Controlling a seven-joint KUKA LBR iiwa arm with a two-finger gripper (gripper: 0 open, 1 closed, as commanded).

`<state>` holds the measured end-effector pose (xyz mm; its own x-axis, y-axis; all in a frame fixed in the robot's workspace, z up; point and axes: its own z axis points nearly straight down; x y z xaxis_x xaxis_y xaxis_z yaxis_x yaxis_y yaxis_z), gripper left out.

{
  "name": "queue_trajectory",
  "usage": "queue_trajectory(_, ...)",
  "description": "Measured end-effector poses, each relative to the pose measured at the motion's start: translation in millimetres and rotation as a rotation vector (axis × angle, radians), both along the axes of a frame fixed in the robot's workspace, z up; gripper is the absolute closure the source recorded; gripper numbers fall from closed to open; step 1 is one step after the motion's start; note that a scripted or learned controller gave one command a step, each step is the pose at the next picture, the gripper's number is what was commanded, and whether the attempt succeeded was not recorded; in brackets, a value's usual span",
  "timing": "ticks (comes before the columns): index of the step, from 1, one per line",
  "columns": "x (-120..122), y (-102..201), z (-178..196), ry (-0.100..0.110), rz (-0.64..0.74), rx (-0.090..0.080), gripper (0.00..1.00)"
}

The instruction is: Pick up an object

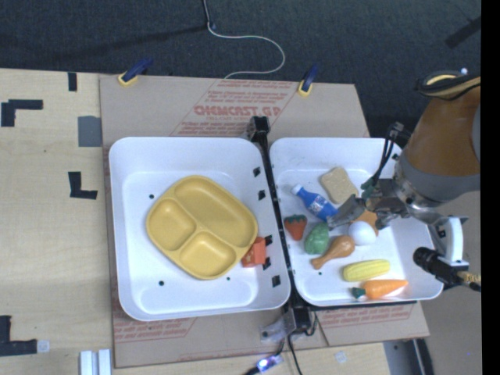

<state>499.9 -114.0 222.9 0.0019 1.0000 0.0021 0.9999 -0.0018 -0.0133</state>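
Arm: grey, smooth casing with an orange band, reaching in from the right over the right bin [406, 291].
Gripper [361, 212]: dark metal, low over the middle of the right bin, just above the white egg [362, 233]; cannot tell whether it is spread or closed, and nothing is visibly held.
Right bin: shallow white plastic, rounded corners, glossy floor; carries a cluster of toy foods.
Egg: small, smooth, white, oval; sits just below the gripper, touching or nearly touching the drumstick [334, 251].
Drumstick: tan plastic, bulbous at upper right, narrowing to a bone end at lower left; long axis runs on that diagonal.
Bottle [314, 201]: small, blue body with a white cap; lies on its side, cap toward upper left, long axis diagonal.
Bread slice [339, 183]: tan, speckled, squarish, flat; near the bin's back, just beside the bottle.
Strawberry [295, 226]: red, green top, against the left wall.
Green vegetable [317, 238]: rounded, lumpy, between strawberry and drumstick.
Corn cob [366, 269]: yellow, ridged, lying roughly left to right.
Carrot [380, 289]: orange, tapered, at the front wall, green end to the left.
Left bin [129, 158]: same white plastic; holds a yellow divided plate [201, 226] with three compartments, matte, rounded.
Orange piece [254, 253]: small, blocky, touching the plate's lower right rim.
Bench: brown cardboard sheet under both bins, on pale wood.
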Motion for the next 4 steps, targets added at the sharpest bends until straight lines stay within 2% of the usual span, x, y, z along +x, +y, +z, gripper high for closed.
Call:
queue_trajectory(1,2.5,0.1,5.1,-0.011,0.003,-0.002,0.0)
queue_trajectory(2,9.3,5.8,-44.7,-0.006,0.003,-0.001,0.0)
queue_trajectory(3,4.8,16.8,-100.0,-0.006,0.003,0.0,0.0)
queue_trajectory(4,10.9,16.1,-118.3,-0.031,0.004,-0.005,0.0)
